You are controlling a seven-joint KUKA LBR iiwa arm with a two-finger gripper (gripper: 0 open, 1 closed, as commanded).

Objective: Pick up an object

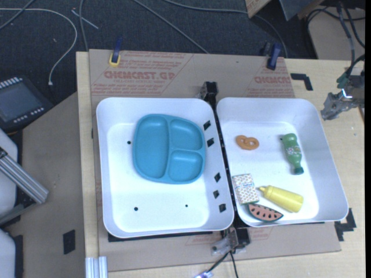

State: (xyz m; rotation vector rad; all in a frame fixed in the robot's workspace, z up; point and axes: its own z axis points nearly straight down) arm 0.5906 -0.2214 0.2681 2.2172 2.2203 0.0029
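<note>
Nothing picked yet, all 5 objects down in the right bin [324, 155].
Gripper [339, 100] hangs outside its right rim; can't tell its state; mustard bottle [282, 197] lies untouched.

The gripper [342, 100] sits at the right edge, its arm cut off; its fingers are too small to read.
</note>
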